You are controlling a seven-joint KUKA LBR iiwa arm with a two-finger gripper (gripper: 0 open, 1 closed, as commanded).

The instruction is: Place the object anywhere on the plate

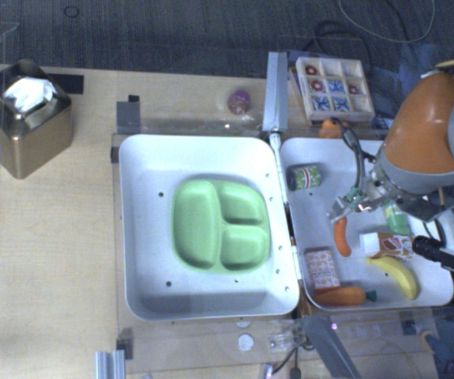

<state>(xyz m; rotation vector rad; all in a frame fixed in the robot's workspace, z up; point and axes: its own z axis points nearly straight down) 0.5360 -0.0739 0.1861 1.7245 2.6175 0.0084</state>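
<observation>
A green divided plate [219, 223] lies in the middle of the left white bin [144, 160], with nothing on it. My gripper [353, 202] hangs over the right bin [321, 152], just above the top end of a small orange sausage-shaped piece [342, 239]. The arm's orange band and grey wrist hide the bin's far right side. I see nothing held in the gripper.
The right bin also holds a small can [304, 178], a patterned flat packet [321, 268], a carrot [341, 296], a banana [396, 276], a small carton [390, 245] and a green item [398, 222]. Behind the bins lie a tic-tac-toe board [333, 88] and a purple ball [240, 100]. A gold box [23, 125] stands far left.
</observation>
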